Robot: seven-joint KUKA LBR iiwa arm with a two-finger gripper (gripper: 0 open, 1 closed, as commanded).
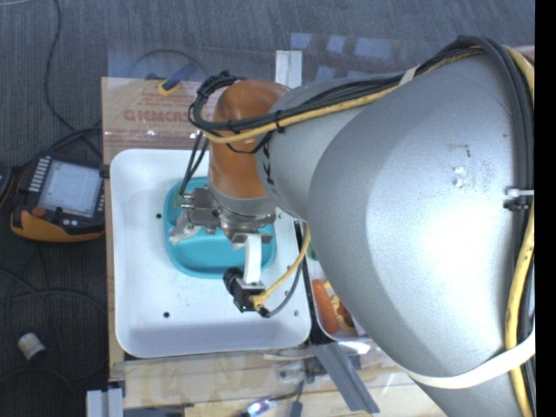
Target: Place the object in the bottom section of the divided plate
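Camera view gives you the big grey arm (417,207) coming in from the right and covering most of the right white bin (320,324). Its orange wrist band (239,146) stands over the left shallow white bin (139,259), directly above the turquoise divided plate (195,254). The pincer (217,233) hangs low over the middle of this plate, but you look at it from above and the wrist hides it, so I cannot tell its state, and I cannot tell if it carries something. The plate lies in the upper middle part of the left bin, and you see mostly its left and lower rim. An orange and red object (330,307) lies in the right bin, just under the arm, partly hidden. A handheld grey and orange control pendant (61,198) rests on the floor to the left of the table.
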